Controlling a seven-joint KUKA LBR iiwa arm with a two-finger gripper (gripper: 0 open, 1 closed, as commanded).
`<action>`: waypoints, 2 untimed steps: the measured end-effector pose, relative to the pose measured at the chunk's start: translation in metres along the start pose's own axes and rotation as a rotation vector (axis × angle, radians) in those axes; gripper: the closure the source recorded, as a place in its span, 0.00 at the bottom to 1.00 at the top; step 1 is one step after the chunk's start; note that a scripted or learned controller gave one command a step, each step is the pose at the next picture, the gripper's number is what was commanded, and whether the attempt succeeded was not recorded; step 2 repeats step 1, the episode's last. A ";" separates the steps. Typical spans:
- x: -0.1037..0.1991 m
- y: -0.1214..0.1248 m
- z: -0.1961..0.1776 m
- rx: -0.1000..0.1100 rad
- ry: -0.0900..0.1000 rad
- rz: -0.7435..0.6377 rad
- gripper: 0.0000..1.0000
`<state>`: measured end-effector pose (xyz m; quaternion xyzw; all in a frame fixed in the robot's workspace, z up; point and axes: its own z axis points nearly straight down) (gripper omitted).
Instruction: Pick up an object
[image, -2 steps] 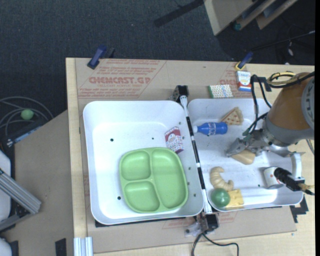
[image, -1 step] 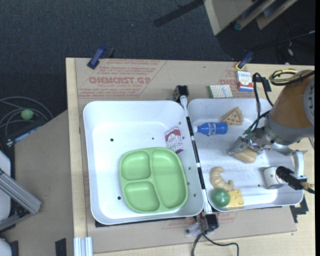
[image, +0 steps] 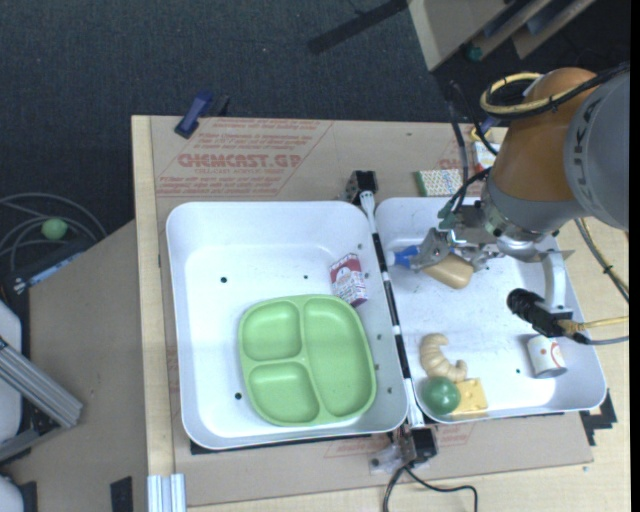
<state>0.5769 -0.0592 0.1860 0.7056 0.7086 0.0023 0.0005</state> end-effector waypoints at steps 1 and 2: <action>0.031 -0.027 -0.027 0.006 -0.001 0.003 1.00; 0.031 -0.027 -0.027 0.006 -0.001 0.003 1.00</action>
